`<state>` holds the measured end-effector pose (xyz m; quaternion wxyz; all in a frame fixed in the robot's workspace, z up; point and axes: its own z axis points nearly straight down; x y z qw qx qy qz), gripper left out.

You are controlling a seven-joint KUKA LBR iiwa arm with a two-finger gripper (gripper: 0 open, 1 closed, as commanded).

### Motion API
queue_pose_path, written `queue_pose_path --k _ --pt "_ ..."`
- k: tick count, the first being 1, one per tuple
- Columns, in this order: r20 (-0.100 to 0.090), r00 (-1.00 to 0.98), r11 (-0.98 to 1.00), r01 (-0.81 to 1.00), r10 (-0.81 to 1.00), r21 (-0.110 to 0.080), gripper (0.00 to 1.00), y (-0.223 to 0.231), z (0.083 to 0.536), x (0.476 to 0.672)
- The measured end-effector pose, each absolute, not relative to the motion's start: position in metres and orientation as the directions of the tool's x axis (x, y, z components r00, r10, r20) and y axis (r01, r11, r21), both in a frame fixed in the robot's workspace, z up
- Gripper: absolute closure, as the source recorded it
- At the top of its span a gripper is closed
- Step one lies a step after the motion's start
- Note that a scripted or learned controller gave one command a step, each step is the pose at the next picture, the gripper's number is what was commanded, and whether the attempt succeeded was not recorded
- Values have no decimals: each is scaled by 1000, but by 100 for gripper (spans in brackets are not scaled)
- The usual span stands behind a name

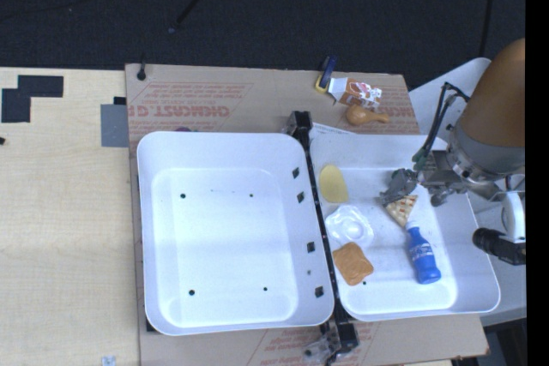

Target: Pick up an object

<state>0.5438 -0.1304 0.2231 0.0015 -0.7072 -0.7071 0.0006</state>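
Note:
My gripper [420, 189] hangs over the right bin [480, 291], near its upper right part, with its two grey fingers spread open and nothing between them. A tan triangular slice [401, 209] lies just below the left finger [398, 182]. A blue bottle [421, 255] lies lower in the bin, in front of the gripper. Further left lie a yellow piece [333, 183], a crumpled clear wrapper [349, 226] and a brown bread-like piece [352, 263].
The left bin [154, 184] sits beside the right one, with a black divider [313, 219] between them. Behind the bins, on the cardboard, lie a brown drumstick toy [365, 116], a red-and-white packet [361, 90] and a blue-yellow clip [326, 75].

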Motion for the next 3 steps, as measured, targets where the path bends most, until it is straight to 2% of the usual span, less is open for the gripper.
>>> queue_pose_path --k 1,2,3 --pt "2 -4 4 1000 1000 -2 0 -85 82 588" --pt "0 -1 1 1000 1000 3 0 -81 88 646" --pt "11 -4 4 1000 1000 -3 0 -28 137 645"
